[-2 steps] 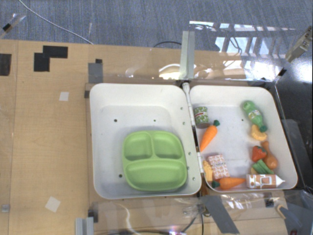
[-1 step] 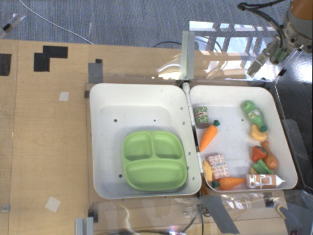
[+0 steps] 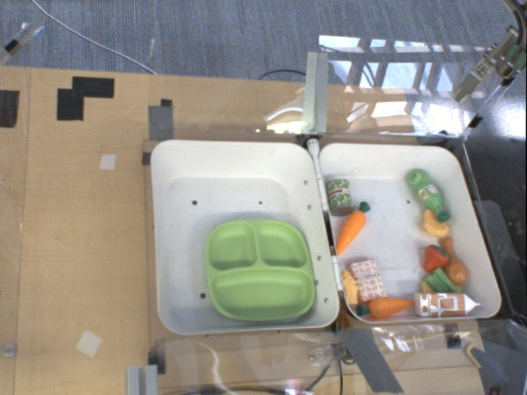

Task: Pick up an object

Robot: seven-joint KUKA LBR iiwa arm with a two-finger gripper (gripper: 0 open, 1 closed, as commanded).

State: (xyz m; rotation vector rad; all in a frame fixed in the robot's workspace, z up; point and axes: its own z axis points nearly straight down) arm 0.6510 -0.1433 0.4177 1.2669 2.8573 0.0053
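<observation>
From the overhead camera view, the gripper (image 3: 492,66) hangs past the right bin's (image 3: 387,159) far right corner, well apart from every object; whether it is released or clenched I cannot tell. In that bin a carrot (image 3: 350,229) and small can (image 3: 338,194) lie by the left wall, a green bottle (image 3: 426,192) near the right wall, and a white bottle (image 3: 445,304) along the near edge. Their labels are too small to read. The left bin (image 3: 177,220) holds a green divided plate (image 3: 259,270).
</observation>
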